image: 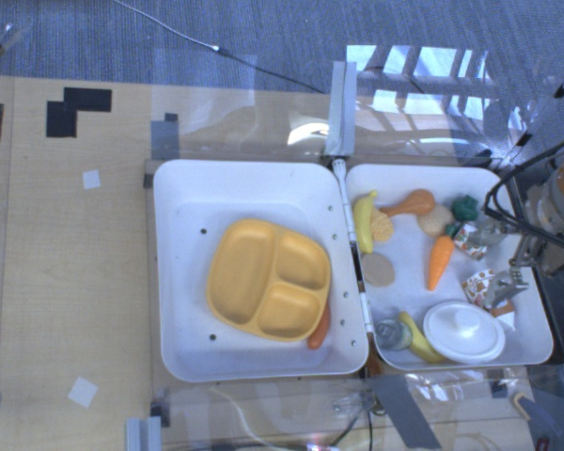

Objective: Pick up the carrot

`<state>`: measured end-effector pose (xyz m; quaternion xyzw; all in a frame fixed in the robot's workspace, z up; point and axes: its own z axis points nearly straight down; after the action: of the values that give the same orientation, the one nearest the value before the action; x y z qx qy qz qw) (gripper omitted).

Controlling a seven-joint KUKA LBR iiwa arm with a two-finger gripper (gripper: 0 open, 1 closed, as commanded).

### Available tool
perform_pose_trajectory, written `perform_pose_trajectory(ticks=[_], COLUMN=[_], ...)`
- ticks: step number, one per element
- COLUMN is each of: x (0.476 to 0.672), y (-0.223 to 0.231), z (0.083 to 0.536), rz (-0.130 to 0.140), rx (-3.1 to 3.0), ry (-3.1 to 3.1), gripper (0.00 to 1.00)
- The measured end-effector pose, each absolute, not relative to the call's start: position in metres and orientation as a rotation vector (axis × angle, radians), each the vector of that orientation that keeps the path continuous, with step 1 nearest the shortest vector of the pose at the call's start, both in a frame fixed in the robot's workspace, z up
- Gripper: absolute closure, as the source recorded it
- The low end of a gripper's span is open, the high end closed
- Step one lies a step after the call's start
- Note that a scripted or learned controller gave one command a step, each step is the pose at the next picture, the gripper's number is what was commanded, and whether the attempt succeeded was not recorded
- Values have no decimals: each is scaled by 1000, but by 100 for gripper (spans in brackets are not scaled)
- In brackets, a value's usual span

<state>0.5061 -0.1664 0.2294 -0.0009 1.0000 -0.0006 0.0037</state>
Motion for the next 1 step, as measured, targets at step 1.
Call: perform_pose_trajectory(ticks=[1], x=[548], y=[-139], z=[99], rz=[3], rx=[434], ry=[3110], gripper=[0])
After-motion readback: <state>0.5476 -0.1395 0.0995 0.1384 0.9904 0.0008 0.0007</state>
